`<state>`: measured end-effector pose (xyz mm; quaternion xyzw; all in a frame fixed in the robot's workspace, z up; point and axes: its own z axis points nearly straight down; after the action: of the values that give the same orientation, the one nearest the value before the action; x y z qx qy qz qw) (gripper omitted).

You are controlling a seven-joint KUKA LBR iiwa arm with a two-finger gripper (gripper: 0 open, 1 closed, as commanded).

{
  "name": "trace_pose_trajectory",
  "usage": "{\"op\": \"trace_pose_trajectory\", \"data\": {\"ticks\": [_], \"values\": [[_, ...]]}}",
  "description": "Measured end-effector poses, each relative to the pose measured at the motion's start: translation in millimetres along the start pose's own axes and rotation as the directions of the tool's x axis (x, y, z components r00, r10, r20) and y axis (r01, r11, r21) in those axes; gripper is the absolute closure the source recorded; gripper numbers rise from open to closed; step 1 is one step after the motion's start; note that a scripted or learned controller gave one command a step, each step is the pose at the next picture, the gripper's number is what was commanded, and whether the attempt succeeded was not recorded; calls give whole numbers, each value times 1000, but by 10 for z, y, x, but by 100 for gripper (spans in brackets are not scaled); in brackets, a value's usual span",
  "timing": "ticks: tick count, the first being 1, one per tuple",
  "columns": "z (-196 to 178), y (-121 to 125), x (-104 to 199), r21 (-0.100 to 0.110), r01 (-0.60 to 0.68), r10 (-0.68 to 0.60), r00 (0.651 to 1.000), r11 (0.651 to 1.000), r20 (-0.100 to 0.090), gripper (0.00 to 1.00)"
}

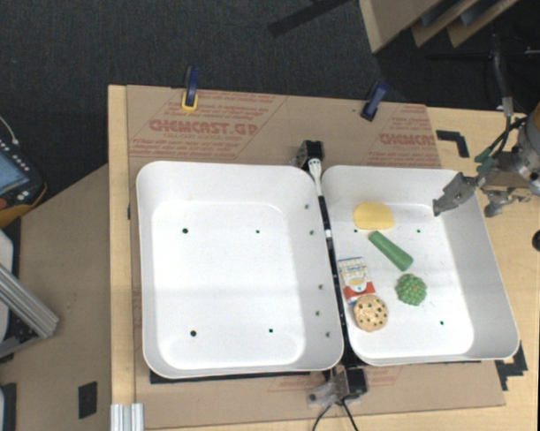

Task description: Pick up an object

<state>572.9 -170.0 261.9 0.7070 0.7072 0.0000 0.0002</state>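
Cookie (370, 313) sits nearest, at the near-left of the right bin (480, 288), just beside the divider. Touching its far edge, or nearly, is a small carton (355, 274) with red and white print. Right of those, a knobbly green piece (411, 289), broccoli-like. Farther back a green stick (391, 250) lies diagonal, its far end close to or touching a yellow lump (373, 216). All five cluster in the left half of that bin; right half is bare. Left bin (165, 189) holds nothing to grab. Gripper (479, 193) hangs at the far-right of the right bin, above the rim, well apart from every item; nothing in it, and whether it's spread or closed I can't tell at this resolution. So no pick started yet, by my read. Everything looks like light plastic play food: stiff, smooth, likely slippery on rounded faces. Best candidate I'd guess is the broccoli: stands clear of neighbours, bumpy surface should give grip, take it across the middle. Stick is second choice, pinch across the short axis mid-length. Cookie is flat and low, hard to get under; carton is crowded by it.
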Motion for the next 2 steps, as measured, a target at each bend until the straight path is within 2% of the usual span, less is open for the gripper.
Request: {"op": "trace_pose_trajectory", "data": {"ticks": [1, 2], "values": [[1387, -145, 122, 15, 0, 0, 1000, 1000, -5, 0], [1739, -291, 641, -13, -3, 3, 1000, 1000, 15, 0]]}}
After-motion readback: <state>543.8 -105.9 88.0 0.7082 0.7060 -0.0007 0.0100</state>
